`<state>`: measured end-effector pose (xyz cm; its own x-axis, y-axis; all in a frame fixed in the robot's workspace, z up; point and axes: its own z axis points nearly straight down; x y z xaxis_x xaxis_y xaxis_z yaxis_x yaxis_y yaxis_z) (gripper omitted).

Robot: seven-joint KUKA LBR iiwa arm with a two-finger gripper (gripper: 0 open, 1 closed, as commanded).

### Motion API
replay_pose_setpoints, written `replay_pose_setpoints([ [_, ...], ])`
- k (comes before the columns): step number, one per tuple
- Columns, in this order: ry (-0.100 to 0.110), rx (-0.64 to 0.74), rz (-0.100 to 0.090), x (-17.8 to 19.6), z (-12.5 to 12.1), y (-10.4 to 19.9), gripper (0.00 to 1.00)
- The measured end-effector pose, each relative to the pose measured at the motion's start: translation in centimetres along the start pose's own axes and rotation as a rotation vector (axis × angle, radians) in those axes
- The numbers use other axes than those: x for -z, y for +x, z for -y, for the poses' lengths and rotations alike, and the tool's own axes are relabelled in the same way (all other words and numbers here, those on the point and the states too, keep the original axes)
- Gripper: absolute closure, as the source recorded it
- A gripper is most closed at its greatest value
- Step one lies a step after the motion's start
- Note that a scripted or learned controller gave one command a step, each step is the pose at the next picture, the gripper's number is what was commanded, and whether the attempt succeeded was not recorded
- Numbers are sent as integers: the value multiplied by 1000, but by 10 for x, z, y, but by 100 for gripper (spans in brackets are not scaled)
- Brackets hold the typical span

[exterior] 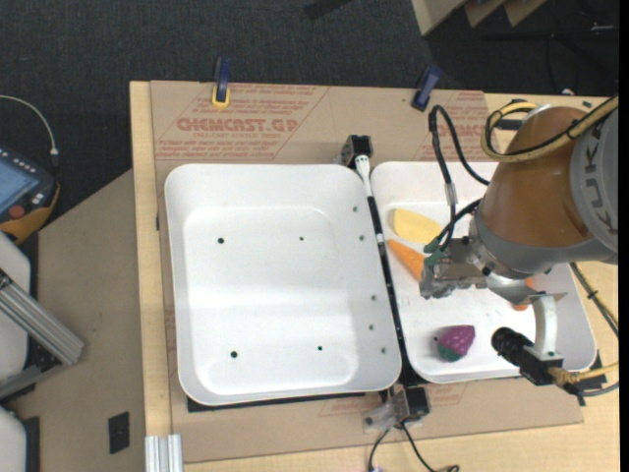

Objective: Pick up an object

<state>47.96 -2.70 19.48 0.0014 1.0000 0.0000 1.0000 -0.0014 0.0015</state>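
Figure: overhead view of the right bin [418, 362], taken as the landmark throughout. The gripper [435, 281] hangs low over the left-centre of this bin, under the arm's orange band [531, 190]; I cannot tell from this angle how it is set, since the wrist body covers most of it. Nothing can be seen held in it. Just beside the gripper, toward the bin's left wall, lies an orange carrot-shaped piece [405, 255], its near end touching or hidden under the tool. Behind that, toward the bin's far side, rests a pale yellow piece [417, 226]. Nearer the bin's front edge sits a purple grape-like toy with a green base [455, 341], apart from the gripper and clear of the others.

To do the pick well, I judge the orange piece the likeliest target. I would centre the tool across its narrow width, descend until the tips straddle it, and close before lifting straight up. The bin wall is close, so a drift leftward risks a collision or a pinch on the rim. The yellow piece lies near enough to be nudged.

Left of the right bin stands the left bin [187, 264]. Beyond both, the cardboard sheet [157, 126] carries red print reading roughly "CHEMCAST GP"; the smaller lines beneath are illegible. On the arm casing, partial letters "UK" show at the view's edge.
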Motion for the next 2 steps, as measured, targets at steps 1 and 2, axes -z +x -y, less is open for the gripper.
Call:
replay_pose_setpoints([
  [1,-2,0,0,10,-1,0,100],
  [2,-21,2,2,350,-1,-30,100],
])
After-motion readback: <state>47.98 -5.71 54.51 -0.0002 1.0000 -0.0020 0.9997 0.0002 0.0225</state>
